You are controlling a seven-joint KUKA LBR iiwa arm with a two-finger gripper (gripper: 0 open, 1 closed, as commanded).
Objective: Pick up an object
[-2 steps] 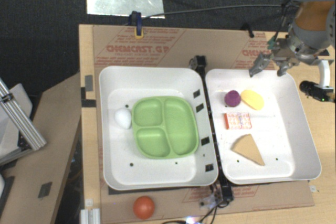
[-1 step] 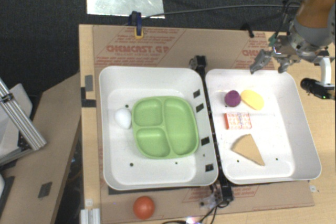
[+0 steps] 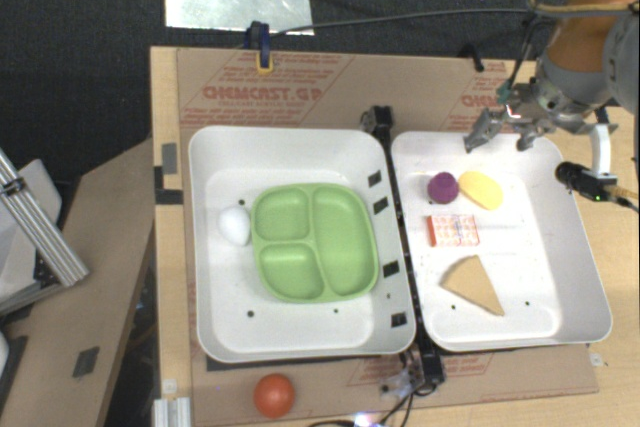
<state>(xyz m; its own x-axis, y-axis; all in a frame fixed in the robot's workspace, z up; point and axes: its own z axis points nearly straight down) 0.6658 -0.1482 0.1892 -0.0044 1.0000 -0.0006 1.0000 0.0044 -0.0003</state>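
The arm reaches in from the upper right, wrist bent down over the far edge of the right bin (image 3: pixel 575 245). Its pincer (image 3: pixel 503 134) hangs with fingers spread apart, gripping nothing, just above the purple ball (image 3: pixel 443 186) and yellow piece (image 3: pixel 481 190) lying in that bin.

Both bins (image 3: pixel 300 150) white; divided tray (image 3: pixel 313 242) light green; egg-shaped item (image 3: pixel 235 225) white; ball (image 3: pixel 443 187) purple; rounded piece (image 3: pixel 481 190) yellow; flat card (image 3: pixel 453 230) red-and-white patterned; wedge (image 3: pixel 474 284) tan; sphere (image 3: pixel 274 395) orange-red
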